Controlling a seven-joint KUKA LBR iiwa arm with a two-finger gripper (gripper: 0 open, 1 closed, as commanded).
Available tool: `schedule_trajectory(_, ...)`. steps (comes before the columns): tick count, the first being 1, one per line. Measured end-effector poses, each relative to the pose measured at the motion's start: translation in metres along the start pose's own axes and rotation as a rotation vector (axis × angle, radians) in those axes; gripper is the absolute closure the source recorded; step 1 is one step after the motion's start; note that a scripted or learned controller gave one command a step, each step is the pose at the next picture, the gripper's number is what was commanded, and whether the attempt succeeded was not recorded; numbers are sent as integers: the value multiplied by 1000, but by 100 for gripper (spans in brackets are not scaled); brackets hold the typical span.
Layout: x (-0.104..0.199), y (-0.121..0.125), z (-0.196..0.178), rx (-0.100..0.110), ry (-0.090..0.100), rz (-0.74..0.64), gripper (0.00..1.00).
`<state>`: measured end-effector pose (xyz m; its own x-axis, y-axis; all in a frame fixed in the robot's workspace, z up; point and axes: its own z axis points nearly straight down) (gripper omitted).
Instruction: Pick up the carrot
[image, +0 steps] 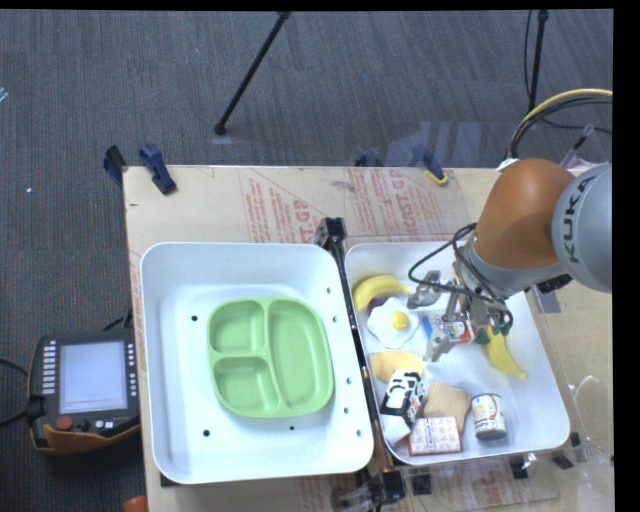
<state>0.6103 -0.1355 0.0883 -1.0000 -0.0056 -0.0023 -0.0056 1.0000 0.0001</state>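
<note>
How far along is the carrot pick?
Done: the grey arm's tool is low inside the right shallow white bin, between the white-and-yellow fried-egg toy and a yellow banana toy. In hand: nothing visibly lifted; I can't make out a carrot, which may be hidden under the tool. Left: confirm a grasp and lift.

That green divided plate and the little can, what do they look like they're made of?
The green plate looks like moulded plastic: one even matte colour, soft rounded dividers. The can seems metal, or toy plastic, with a pale shiny top and a printed label; too small to tell.
</note>
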Motion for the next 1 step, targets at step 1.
schedule_trajectory(1,-10,55,0,-3,-1,149,0)
